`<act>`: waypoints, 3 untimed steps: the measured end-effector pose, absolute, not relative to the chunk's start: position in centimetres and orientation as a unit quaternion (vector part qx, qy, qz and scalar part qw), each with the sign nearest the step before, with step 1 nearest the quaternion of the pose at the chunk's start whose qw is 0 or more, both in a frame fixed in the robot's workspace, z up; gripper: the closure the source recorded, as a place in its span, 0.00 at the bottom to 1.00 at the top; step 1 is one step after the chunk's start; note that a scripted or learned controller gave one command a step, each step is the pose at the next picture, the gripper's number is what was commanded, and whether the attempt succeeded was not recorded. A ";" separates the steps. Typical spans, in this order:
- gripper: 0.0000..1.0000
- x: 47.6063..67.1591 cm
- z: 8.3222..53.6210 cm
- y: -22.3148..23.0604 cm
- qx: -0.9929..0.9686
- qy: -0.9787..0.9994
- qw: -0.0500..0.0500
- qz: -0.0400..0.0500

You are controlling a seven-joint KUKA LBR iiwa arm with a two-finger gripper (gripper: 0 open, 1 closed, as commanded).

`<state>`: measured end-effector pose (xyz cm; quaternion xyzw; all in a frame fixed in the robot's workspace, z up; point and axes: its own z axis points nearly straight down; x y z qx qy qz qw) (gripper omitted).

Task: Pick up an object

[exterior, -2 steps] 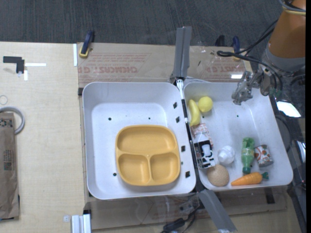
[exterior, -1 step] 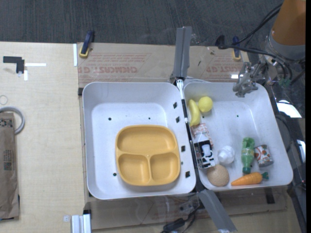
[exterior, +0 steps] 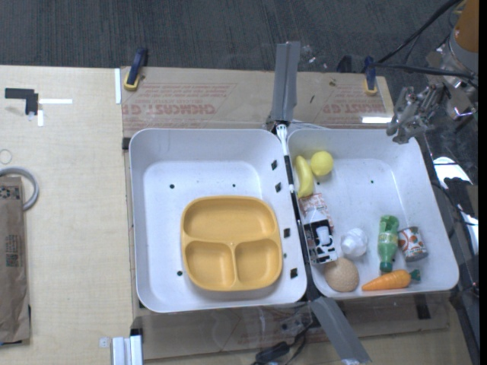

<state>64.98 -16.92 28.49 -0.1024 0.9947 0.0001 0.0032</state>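
Bins sit side by side on the bench: the left bin (exterior: 152, 204) bears a yellow plastic tray (exterior: 230, 243) with three smooth, rounded compartments, set toward the near right corner, leaving bare white floor along the far and left walls. The right bin (exterior: 426, 173) is crowded along its left wall and near edge, while its far right half is open floor. Against the left wall lie a banana (exterior: 303, 176) and a round yellow lemon (exterior: 322, 163) touching it, then a small printed carton (exterior: 318, 233) lying flat. Beside the carton sits a crumpled white lump (exterior: 354, 243), and below it a tan egg-shaped ball (exterior: 342, 275). Near the front edge lies an orange carrot (exterior: 389, 280), with a green bottle (exterior: 388, 242) just above it and a small red-and-white can (exterior: 412, 243) beside that. The gripper (exterior: 405, 120) hangs over the right bin's far right corner, apart from every object; whether it is parted or closed I cannot tell.
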 end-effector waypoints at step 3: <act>1.00 66.0 24.6 -12.2 -0.434 0.901 0.003 0.000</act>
